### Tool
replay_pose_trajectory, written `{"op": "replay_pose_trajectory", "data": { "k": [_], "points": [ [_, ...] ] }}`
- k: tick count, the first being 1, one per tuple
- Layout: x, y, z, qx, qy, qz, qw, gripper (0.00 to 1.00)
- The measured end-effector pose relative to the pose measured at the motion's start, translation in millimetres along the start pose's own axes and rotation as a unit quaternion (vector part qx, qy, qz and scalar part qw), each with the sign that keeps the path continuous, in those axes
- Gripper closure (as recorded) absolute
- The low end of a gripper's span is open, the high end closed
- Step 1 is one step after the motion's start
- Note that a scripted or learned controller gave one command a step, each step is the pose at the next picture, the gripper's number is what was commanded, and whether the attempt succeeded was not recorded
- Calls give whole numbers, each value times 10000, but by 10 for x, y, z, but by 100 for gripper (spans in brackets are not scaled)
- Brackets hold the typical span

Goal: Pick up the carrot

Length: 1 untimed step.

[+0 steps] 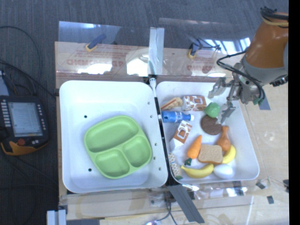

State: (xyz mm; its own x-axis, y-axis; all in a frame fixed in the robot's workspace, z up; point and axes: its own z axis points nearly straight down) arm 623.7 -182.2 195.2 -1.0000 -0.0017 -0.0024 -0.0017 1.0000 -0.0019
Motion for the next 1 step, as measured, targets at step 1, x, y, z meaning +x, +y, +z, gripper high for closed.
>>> {"op": "replay_pose_trajectory", "data": {
  "k": [1],
  "points": [
    [407,515,806,-9,-52,227,9997,0]
  ]
}}
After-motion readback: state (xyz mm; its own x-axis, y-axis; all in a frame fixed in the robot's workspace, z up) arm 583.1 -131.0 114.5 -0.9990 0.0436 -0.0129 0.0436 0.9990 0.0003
